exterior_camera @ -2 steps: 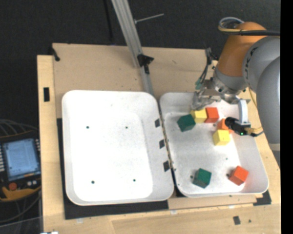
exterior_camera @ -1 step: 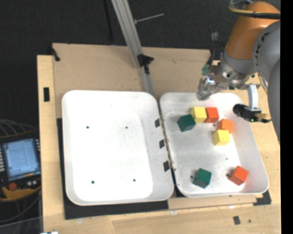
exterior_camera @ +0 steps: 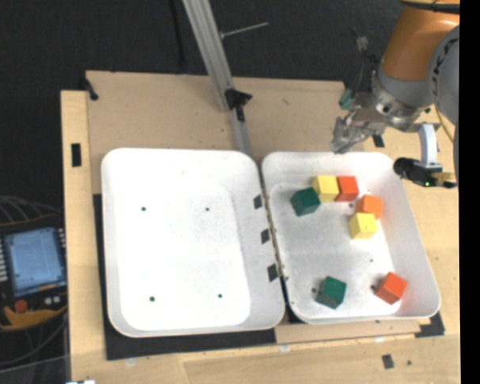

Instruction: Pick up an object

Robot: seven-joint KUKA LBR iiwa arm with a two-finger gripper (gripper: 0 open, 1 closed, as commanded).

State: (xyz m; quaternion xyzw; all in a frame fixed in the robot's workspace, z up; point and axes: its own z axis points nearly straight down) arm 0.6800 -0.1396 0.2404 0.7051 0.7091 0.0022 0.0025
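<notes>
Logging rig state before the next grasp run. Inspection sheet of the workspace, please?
Surface: tan bench with a left bin and a right bin side by side.
Job's things: seven blocks in the right bin: two green, two yellow, three orange.
Clutter: nothing seen.
Hand: hand over the right bin's far rim, nothing seen in it.
Cables: bundle at far left.
Surroundings: pendant at left; metal pole behind the bins; dark floor.
</notes>
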